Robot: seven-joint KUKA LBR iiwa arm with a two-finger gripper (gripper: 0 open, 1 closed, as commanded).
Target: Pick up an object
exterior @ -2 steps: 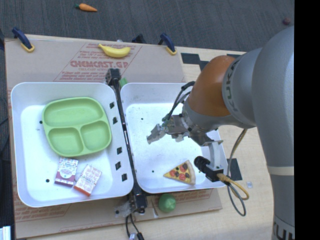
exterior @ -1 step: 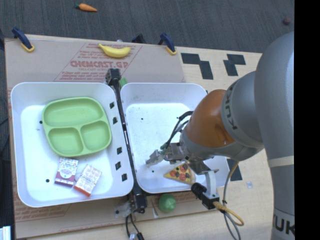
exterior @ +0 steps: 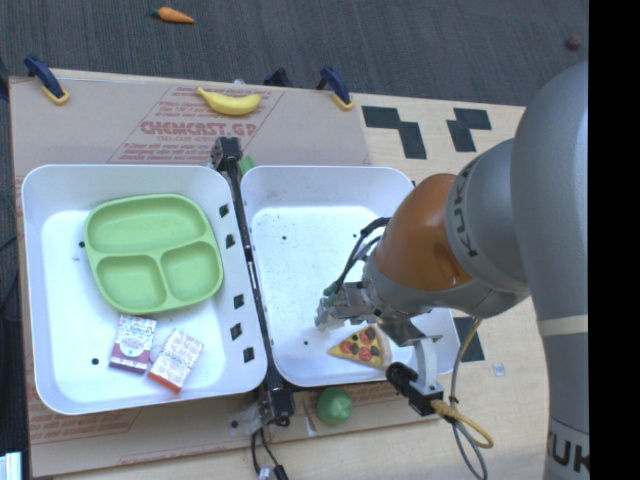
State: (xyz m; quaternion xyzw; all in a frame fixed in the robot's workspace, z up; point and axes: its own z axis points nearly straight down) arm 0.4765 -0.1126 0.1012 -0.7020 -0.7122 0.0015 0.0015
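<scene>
Green ball [exterior: 335, 405]: nearest the camera, a small round green thing sits on the bench just outside the front rim of the right bin, close to the clamp where the two bins meet.

Pizza slice [exterior: 361, 347]: a toy wedge, yellow crust with red dots, lies flat in the front part of the right bin [exterior: 300, 268], just below the wrist and not lifted off the floor.

Gripper [exterior: 340, 308]: down low inside the right bin, just above and left of the pizza slice; the wrist hides the tips, so whether they are spread or pressed together I cannot tell.

Arm [exterior: 470, 238]: here it is, big and grey with the orange band, reaching in from the right and covering the right bin's right side.

Packets: two small boxes lie side by side at the front of the left bin [exterior: 50, 298], a dark red one [exterior: 134, 344] and an orange and white one [exterior: 177, 358], touching or nearly so.

Green tray [exterior: 153, 251]: a three-compartment plate, flat in the middle of the left bin, just behind the packets.

Banana [exterior: 229, 100]: a yellow toy on the brown board behind the bins.

Carrot [exterior: 174, 14]: farthest off, a small orange piece on the dark carpet past the bench.
</scene>
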